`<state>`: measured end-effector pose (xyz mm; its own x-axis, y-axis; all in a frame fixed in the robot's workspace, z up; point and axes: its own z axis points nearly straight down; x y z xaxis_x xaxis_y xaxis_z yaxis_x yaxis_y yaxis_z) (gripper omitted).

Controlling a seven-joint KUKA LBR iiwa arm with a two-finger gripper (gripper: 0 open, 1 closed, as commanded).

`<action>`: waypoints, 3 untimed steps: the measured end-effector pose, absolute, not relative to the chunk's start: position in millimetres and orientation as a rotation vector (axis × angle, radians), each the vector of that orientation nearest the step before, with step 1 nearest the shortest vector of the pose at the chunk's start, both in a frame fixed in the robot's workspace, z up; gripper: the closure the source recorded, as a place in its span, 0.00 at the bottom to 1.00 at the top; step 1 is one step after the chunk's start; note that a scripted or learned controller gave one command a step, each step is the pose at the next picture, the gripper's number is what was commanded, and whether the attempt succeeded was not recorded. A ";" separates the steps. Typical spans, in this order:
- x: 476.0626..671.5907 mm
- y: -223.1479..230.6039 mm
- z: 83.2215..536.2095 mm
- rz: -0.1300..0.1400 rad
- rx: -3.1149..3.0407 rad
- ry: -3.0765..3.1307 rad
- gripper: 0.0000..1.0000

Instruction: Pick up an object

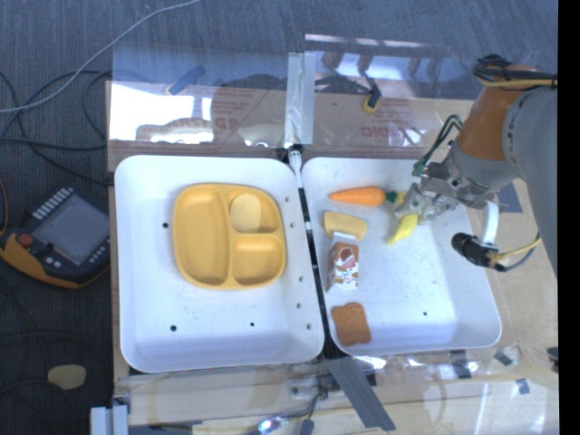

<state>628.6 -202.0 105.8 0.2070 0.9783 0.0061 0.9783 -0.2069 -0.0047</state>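
Left bin [145, 333]: holds a yellow divided tray [229, 236].
Right bin [471, 320]: carrot [357, 197], cheese wedge [345, 225], small packet [343, 265], toast slice [351, 323], banana [403, 228].
Jaws [420, 203]: right of centre, touching the banana's upper end; whether they grip it, I cannot tell.

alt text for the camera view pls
The gripper is low in the right bin, at a yellow banana beside a carrot, cheese wedge, snack packet and toast. The left bin holds a yellow divided tray.
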 end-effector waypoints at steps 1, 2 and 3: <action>628.7 -200.7 114.3 -0.004 -2.431 -1.973 1.00; 617.9 -183.7 133.8 -0.001 -2.401 -2.021 1.00; 636.1 -148.0 178.9 0.003 -2.457 -1.957 1.00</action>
